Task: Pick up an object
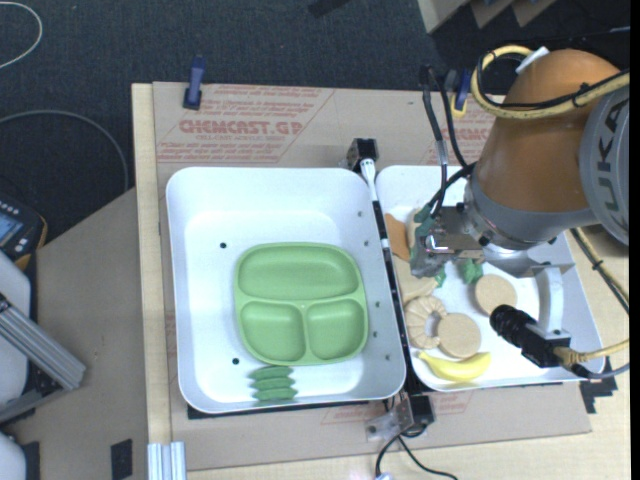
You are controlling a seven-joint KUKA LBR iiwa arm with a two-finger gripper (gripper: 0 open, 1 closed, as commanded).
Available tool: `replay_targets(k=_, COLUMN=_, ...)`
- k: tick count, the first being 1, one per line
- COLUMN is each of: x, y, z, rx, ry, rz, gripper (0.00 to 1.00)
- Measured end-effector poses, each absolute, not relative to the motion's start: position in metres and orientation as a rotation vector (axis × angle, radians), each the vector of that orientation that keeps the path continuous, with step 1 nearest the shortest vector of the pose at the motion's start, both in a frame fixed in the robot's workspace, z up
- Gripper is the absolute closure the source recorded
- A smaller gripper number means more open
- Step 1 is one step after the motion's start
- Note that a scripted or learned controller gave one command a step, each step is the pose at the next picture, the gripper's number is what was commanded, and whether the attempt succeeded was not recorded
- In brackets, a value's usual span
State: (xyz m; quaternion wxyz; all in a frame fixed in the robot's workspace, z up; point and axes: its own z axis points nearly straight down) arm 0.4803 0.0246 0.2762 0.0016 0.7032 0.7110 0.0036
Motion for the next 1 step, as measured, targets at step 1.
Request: replay_targets(k=1, x=0.5232, y=0.0175, z=0.2297, rx=2.222, ry=2.221, rz=-0.002, gripper=1.00)
